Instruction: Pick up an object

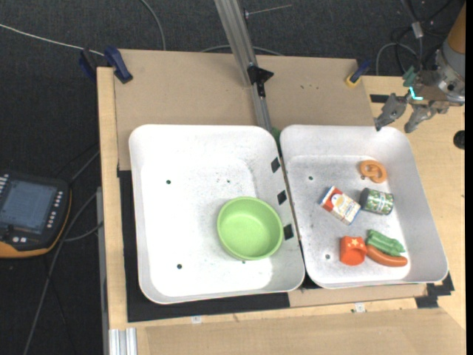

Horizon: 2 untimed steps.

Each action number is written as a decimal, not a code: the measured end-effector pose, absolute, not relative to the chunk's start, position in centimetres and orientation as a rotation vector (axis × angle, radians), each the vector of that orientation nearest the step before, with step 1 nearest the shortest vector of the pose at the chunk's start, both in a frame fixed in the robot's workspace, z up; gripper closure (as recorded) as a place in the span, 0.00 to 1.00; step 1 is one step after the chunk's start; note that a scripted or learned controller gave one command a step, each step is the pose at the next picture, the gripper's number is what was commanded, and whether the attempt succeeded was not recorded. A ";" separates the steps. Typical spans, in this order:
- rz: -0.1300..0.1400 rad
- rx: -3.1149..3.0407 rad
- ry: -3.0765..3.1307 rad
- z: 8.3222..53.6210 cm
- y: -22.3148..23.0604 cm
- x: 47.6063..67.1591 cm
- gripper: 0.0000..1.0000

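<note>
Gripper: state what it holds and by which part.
Nothing is held. The gripper hangs open above the right bin's far corner, apart from every object in it.

Before me lies a tan wooden tabletop [192, 87] with blue clamps [118, 63] at its far edge. A slanted aluminium pole [235, 28] rises behind. A black-and-orange handheld pendant [29, 213] rests on dark carpet [44, 124].

A wooden bench [185, 87] carries two shallow white bins side by side on a black mat [133, 302]. The right bin [421, 220] lies just below the gripper's fingers [389, 113]; the left bin [170, 198] lies well to their left. Blue clamps [118, 63] grip the bench's far edge.
</note>
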<state>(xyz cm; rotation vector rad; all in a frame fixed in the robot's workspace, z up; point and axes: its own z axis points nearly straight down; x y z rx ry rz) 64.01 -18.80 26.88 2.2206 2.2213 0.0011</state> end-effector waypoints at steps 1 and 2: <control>0.001 2.221 2.221 26.9 -18.8 64.0 0.00; -0.004 2.224 2.224 21.0 -19.6 63.9 0.00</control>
